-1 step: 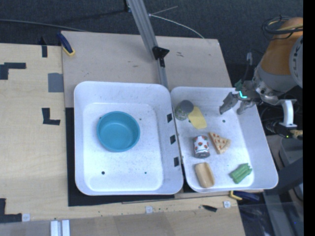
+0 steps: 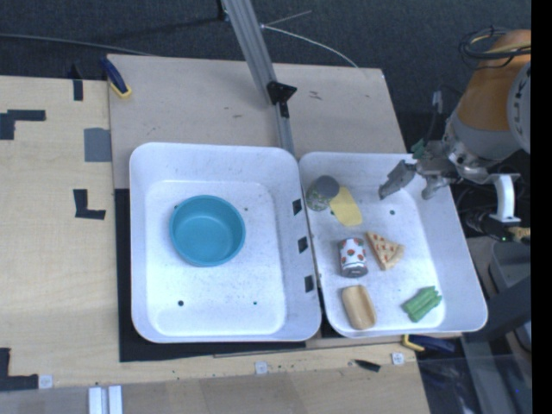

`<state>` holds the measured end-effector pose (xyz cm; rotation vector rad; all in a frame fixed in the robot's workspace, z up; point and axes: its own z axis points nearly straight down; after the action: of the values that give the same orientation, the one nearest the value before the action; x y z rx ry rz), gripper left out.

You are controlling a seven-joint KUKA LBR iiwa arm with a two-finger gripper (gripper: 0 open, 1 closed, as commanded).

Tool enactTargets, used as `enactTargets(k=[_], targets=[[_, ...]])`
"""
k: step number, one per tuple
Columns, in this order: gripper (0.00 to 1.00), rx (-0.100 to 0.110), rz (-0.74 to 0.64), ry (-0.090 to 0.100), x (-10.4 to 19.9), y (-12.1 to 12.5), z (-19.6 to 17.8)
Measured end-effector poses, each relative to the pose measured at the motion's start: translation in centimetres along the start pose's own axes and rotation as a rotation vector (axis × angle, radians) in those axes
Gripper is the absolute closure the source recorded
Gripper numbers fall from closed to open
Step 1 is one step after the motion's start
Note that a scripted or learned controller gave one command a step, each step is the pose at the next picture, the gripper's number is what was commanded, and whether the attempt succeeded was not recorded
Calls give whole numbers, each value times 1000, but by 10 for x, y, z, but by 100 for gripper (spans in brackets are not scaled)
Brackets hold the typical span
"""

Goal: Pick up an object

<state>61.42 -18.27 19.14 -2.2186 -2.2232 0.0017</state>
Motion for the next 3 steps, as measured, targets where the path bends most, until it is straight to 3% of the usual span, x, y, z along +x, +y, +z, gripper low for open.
enactTargets(k=[2,3], targets=[[0,1,1,-1,9,5,103],[100,-1,-2,-1,10,6,90]])
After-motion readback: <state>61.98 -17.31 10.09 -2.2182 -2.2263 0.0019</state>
